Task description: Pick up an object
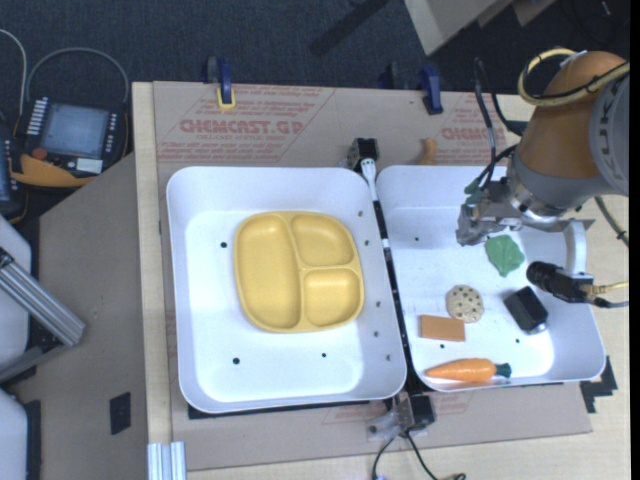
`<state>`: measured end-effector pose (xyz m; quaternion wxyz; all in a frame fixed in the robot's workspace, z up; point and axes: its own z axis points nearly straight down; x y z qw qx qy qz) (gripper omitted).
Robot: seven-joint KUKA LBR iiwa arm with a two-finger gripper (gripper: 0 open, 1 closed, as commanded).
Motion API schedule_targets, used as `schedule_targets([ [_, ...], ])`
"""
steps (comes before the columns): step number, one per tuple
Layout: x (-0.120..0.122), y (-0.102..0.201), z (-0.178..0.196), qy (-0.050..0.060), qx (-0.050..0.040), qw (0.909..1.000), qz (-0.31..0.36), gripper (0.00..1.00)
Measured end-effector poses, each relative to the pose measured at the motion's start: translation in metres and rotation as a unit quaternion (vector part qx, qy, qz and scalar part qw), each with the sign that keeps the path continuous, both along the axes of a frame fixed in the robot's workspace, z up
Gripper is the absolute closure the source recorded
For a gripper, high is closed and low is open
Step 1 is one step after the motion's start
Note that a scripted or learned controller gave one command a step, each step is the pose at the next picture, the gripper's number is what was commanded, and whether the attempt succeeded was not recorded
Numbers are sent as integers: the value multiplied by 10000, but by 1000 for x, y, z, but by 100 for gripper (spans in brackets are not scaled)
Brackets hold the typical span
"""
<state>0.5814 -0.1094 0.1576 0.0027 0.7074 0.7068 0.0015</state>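
Note:
My gripper (478, 223) hangs over the back part of the right bin (420, 193), with nothing visibly held. A crumpled green piece (506, 256) lies just to its right and slightly nearer the front, close to the gripper. Further forward lie a round speckled cookie (464, 303), a flat orange-brown rectangle (441, 328) and a small black block (526, 310). An orange carrot with a green tip (466, 371) rests along the bin's front wall.
The left bin (190, 268) holds a yellow divided plate (298, 269) in its middle. A ridge between the two bins runs down the centre. The grey and orange arm fills the space above the right bin's back right corner.

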Motion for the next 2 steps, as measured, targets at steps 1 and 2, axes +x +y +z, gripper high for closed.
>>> schedule_targets([
  [1, 1, 0, 47, 2, 1, 10000, 8, 100],
  [2, -17, 48, 57, 40, 18, 10000, 23, 100],
])
